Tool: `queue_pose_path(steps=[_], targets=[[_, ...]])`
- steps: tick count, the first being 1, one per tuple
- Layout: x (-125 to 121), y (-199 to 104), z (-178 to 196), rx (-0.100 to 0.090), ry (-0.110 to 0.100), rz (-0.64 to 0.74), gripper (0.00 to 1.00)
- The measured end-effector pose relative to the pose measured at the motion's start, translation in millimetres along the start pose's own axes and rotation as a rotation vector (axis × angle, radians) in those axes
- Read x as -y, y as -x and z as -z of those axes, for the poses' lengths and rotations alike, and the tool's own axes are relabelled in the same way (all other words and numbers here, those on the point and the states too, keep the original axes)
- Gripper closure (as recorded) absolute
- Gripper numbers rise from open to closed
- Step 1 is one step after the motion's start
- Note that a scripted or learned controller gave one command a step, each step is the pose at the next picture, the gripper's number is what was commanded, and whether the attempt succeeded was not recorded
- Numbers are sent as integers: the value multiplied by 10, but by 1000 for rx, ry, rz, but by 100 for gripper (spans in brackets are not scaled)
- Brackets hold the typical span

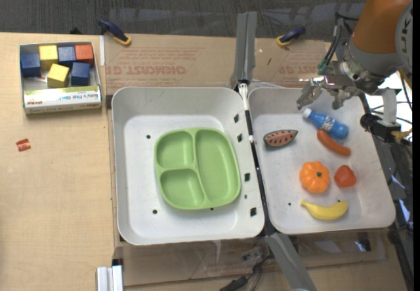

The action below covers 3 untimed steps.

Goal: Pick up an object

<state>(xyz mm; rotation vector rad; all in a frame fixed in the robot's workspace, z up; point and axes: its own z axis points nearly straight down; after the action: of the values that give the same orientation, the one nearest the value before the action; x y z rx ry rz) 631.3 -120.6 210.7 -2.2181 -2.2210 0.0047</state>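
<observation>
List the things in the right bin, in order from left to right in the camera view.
Watermelon slice → pumpkin → tomato. The bottle, sausage and banana overlap these positions, so I leave them out.

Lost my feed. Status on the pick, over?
Gripper open, above right bin's far edge, holding nothing. Blue bottle nearest, just below it. Hot dog touching bottle's near end.

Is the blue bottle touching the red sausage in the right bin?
Cannot tell. In the camera view the blue bottle and red sausage lie very close, with no plain gap or contact visible.
</observation>
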Motion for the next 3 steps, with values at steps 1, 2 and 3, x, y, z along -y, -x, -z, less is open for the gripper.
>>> queue_pose_path(steps=[1,2,3], targets=[[143,416,-897,0,0,-4,0],[482,603,-1209,-1,1,-4,0],[480,608,-1124,-1,1,-7,100]])
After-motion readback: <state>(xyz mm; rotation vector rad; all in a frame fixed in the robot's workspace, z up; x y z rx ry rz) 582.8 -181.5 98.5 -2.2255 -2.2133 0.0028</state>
